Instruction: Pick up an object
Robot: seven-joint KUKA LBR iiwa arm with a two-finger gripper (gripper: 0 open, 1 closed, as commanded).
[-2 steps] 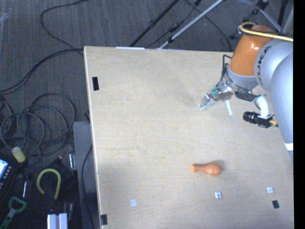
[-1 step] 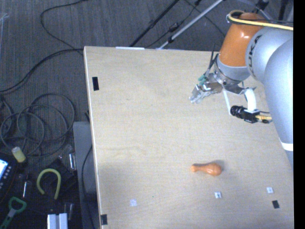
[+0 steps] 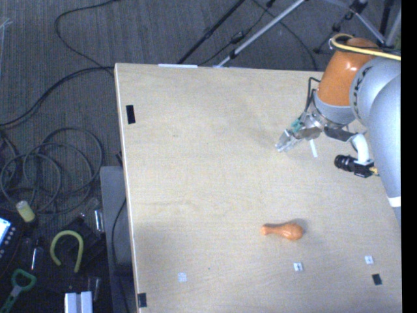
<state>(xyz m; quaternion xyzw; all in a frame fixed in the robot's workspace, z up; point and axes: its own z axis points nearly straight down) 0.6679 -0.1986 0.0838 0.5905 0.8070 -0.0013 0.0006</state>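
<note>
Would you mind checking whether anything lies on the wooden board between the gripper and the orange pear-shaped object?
Nothing visible does. The gripper is over the board toward its far right; the orange object lies nearer the camera, with bare wood between them.

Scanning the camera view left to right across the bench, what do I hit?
Black marker → orange object → gripper → orange band on the arm.

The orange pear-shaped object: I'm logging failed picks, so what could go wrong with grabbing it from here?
1. The end effector sits well away from the orange object, so a small aiming error could miss it.
2. It looks rounded with a narrow neck, lying on its side on the bare wooden board; it may roll or slip when touched.
</note>
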